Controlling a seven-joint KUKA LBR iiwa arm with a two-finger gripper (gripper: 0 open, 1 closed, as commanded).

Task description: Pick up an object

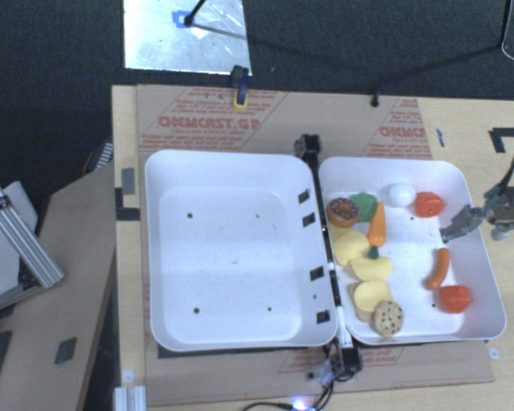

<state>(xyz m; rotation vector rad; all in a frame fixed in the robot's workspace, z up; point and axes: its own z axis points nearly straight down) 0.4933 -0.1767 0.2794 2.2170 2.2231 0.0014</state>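
Single fixed overhead camera, angled down, probably from the near side (moderate distance), covering both white bins (231, 255).

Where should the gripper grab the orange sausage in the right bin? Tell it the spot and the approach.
Grip the sausage across its narrow middle, coming straight down from above. It lies flat and slightly curved, running near to far, with bare bin floor on both long sides, so the fingers probably fit astride it. The gripper is close by.
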